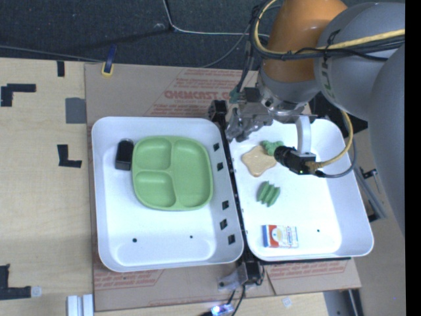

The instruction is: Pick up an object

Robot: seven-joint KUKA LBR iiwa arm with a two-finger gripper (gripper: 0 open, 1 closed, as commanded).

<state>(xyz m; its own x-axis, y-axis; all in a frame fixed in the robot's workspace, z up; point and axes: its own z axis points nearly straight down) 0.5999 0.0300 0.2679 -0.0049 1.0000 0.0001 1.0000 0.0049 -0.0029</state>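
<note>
While the claw (247, 120) is hovering just above the toast slice (257, 161), its spread hidden from me, I am judging a straight, centred descent best.

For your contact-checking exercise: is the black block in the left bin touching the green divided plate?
Touching, as far as the camera view shows: the black block sits against the left rim of the green plate, with no white bin floor visible between them.

Robotics laboratory test cell. Indicators: industrial arm (342, 38) over two white bins (105, 196) on a cardboard-covered bench (177, 91). Loose cables (197, 30) and black tape marks (66, 157) are present.
</note>
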